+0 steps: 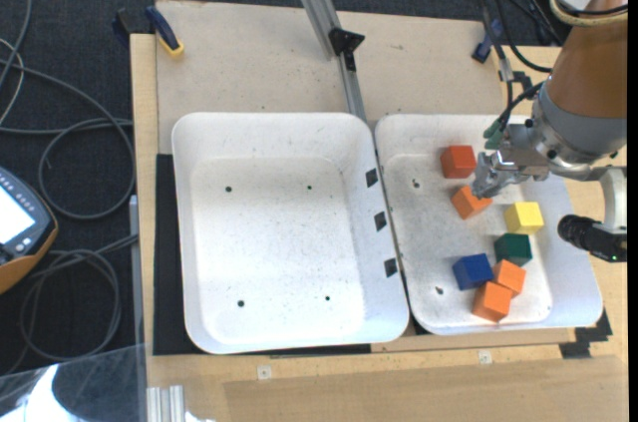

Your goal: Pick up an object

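Right bin (558, 310) on the counter, item: small orange block (467, 202) just under the hand (486, 181), whose grip state cannot be told; likely light, rigid, smooth-faced, best pinched across two opposite flat sides, clear of the neighbouring orange cube (459, 161)

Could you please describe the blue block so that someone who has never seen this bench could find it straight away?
Of the two white bins, look in the right bin, where the coloured blocks lie. Near its front edge sits the blue block, left of the green block and two orange blocks. It is the only blue one there.
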`<state>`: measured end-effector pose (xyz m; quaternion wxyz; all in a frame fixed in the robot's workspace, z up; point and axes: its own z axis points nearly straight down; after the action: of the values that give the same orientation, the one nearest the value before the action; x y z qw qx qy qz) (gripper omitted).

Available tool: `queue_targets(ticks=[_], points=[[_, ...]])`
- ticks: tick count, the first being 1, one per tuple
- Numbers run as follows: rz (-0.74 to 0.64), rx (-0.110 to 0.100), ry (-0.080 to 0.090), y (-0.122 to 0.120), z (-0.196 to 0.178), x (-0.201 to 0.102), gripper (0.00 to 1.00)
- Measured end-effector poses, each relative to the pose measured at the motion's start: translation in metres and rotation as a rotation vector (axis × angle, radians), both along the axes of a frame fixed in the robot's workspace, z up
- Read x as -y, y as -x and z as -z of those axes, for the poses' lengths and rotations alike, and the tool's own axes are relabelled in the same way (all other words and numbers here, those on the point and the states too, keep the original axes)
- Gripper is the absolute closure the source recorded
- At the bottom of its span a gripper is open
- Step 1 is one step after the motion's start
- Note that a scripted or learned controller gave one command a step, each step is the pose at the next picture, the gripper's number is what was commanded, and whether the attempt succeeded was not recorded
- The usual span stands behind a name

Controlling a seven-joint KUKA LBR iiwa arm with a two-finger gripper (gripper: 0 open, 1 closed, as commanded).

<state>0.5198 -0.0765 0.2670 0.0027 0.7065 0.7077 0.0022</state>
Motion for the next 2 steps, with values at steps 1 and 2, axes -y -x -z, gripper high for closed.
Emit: queue_targets(ticks=[1, 2], points=[[-0.004, -0.006, -0.002, -0.018, 0.015, -0.052, 1.0], [-0.005, -0.005, -0.002, -0.038, 0.028, -0.104, 1.0]])
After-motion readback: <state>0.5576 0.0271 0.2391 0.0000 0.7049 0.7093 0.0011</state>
